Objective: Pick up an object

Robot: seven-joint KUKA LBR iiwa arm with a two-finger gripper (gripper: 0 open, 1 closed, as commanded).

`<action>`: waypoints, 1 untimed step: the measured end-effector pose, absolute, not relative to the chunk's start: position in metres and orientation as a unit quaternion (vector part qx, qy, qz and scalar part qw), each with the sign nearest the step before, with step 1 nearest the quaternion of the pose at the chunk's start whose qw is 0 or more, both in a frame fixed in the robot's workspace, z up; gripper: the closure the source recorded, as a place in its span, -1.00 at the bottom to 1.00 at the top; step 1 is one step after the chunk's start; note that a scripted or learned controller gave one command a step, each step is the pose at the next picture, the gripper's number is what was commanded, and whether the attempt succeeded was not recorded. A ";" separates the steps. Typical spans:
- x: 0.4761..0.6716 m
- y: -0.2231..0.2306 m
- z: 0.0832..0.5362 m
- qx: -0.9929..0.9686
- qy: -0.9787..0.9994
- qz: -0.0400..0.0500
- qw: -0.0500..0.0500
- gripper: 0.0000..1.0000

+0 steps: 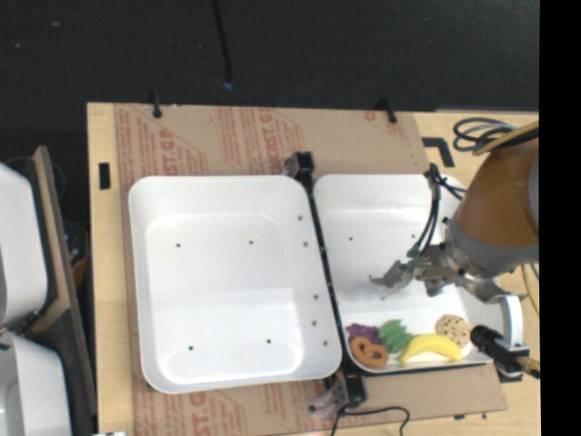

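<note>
So the arm (495, 212) comes in from the right edge of the frame, orange band up top and grey wrist below, and it hangs over the right bin (363, 207). The gripper (392, 278) sits around the middle of that bin, pointing toward frame left, and nothing is visible between its fingers. Whether they're spread or closed, honestly can't tell at this size.

All the objects are bunched along the bottom edge of the right bin, below the gripper and apart from it: a purple grape bunch (362, 332) with a brown pretzel-looking thing (368, 353) just under it, a green leafy piece (395, 334) next to them, a yellow banana (430, 348) lying flat, and a round cookie (451, 328) just above the banana's right end.

The left bin (182, 216) takes up the middle of the frame, and both bins sit on a cardboard sheet (209, 143)
</note>
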State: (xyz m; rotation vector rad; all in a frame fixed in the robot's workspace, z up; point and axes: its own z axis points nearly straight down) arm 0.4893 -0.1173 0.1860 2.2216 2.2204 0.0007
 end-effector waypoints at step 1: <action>0.496 -0.130 0.097 0.708 0.707 -0.002 -0.003 -1.00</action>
